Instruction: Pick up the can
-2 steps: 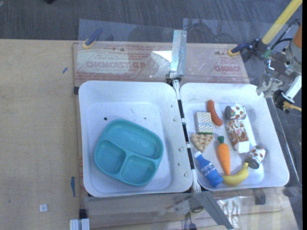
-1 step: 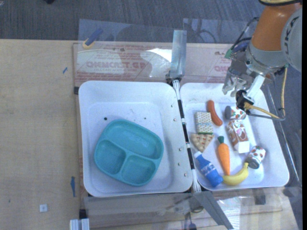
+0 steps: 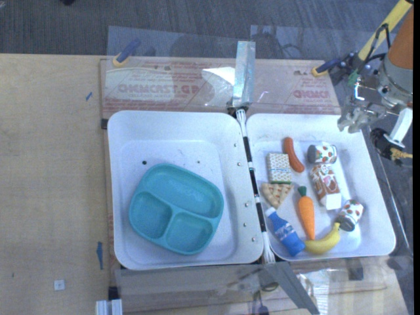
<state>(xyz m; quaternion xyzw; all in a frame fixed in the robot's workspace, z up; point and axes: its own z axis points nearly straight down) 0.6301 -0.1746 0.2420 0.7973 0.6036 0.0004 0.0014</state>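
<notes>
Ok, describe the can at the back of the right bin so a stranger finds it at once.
Start at the right bin, the one crowded with toy food. Go to its far end, beside the hot dog sausage: the can lies there on its side. Its grey round end and red-and-white label set it apart; a similar can lies near the banana, at the near end.

The wooden bench (image 3: 46, 176) carries two white bins side by side: the left bin (image 3: 125, 130) at about 9 o'clock from the right bin (image 3: 374, 241), their edges touching. A clear sheet (image 3: 177, 87) lies at 12 o'clock from them.
</notes>
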